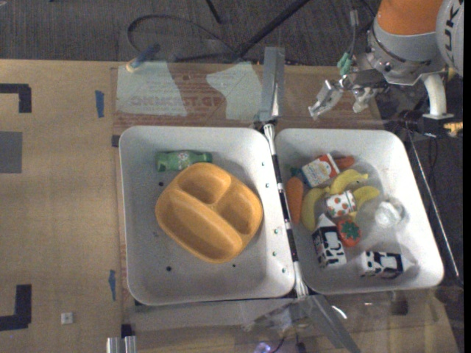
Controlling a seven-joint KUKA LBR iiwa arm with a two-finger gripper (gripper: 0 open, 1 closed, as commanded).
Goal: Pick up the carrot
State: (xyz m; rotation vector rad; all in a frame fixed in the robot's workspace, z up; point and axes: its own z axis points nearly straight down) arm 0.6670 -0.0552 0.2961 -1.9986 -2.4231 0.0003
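Note:
The carrot (294,198) is orange with a green top and lies along the left wall of the right bin (421,219), beside a yellow banana. My gripper (342,97) hangs above the bench just behind the right bin's far rim, well away from the carrot. Its two pale fingers are spread apart and hold nothing.
The right bin also holds a small carton (321,171), bananas (347,183), a spotted cup (340,205), a strawberry (349,232), two cow-pattern cartons (330,249) and a clear cup (388,213). The left bin (140,256) holds an orange divided plate (209,211) and a green packet (182,159).

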